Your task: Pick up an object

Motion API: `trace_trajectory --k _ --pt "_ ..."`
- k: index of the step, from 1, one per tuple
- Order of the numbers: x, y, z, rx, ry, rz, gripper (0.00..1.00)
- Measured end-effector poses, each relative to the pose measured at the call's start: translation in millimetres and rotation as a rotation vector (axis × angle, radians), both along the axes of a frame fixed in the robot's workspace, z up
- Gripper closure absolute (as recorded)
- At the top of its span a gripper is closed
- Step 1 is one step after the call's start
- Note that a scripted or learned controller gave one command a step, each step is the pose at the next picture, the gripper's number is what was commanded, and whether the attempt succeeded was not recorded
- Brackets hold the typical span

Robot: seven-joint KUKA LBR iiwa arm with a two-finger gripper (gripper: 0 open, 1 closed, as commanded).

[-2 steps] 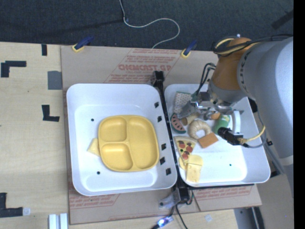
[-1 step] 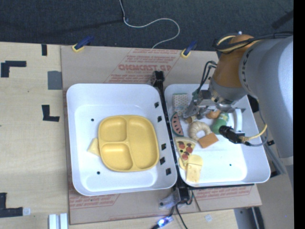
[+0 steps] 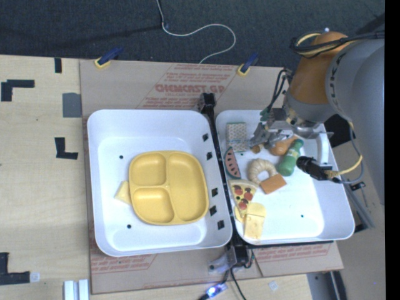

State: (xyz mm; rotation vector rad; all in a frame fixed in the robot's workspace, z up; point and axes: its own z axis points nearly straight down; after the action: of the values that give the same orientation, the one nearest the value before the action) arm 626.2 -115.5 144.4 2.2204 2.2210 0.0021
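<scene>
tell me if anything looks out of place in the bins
A yellow wedge in the left bin is tucked partly under the yellow divided plate. The right bin's toy food looks jumbled but not spilled.

My wrist hangs over the right bin at its 12 o'clock end, where toys crowd me: a green bottle, a croissant and an orange block sit close together. Along the 9 o'clock wall lie a watermelon slice, a pizza slice and cheese. Bare floor opens toward 4 o'clock. In the left bin, a yellow divided plate fills the middle, leaving a bare band along 12 o'clock.
</scene>
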Motion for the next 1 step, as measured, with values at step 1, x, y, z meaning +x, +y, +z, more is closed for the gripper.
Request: trace_trajectory --k 1 --pt "10.2 -0.7 57.3 0.0 -0.002 0.002 1.0"
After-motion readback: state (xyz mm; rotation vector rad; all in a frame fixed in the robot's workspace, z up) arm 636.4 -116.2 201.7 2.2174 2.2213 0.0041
